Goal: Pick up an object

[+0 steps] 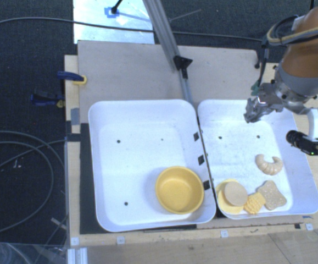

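Two shallow white bins sit side by side on a tan bench, seen from above at a slant. The left bin (120, 147) holds a yellow bowl (179, 189) near its front right corner, upright and apart from the walls. The right bin (230, 142) holds four food pieces clustered toward its front: a pale croissant (268, 164) lying alone toward the right, a round tan disc (235, 193) resting on a small yellow plate (223, 198), a yellow waffle-like piece (252, 203) touching the disc, and a speckled toast slice (272, 195) just beside it. The plate is mostly covered by the disc. The arm enters from the right, its upper part cut off by the frame edge. Its gripper (253, 113) hangs over the back of the right bin, well apart from the food; it is small and dark, and whether it is open or closed cannot be told. Nothing is visible in its grasp.
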`<state>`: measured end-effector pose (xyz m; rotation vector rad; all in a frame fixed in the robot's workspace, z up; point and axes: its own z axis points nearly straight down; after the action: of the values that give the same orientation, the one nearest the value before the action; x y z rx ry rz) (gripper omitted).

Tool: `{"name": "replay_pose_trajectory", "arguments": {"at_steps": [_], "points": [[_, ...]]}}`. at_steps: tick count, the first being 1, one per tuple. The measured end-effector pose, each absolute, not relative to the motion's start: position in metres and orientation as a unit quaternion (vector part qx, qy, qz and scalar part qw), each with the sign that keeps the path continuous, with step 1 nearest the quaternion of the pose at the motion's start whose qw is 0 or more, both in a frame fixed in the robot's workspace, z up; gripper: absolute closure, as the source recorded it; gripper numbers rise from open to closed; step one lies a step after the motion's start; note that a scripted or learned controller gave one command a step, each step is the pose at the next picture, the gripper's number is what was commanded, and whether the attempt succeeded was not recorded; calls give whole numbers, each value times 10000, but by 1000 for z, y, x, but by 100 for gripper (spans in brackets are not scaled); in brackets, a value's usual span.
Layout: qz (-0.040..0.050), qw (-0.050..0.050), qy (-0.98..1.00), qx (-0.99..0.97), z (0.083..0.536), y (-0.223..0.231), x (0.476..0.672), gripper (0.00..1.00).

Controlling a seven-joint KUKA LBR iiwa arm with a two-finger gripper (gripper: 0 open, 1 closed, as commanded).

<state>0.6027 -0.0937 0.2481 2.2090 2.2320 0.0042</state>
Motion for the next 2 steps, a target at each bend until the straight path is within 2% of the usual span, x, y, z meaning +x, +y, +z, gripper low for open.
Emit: {"name": "replay_pose_trajectory", "arguments": {"at_steps": [1, 2], "points": [[15, 4, 7112, 7030, 251, -31, 605, 100], [12, 7, 7104, 7038, 247, 13, 613, 100]]}}
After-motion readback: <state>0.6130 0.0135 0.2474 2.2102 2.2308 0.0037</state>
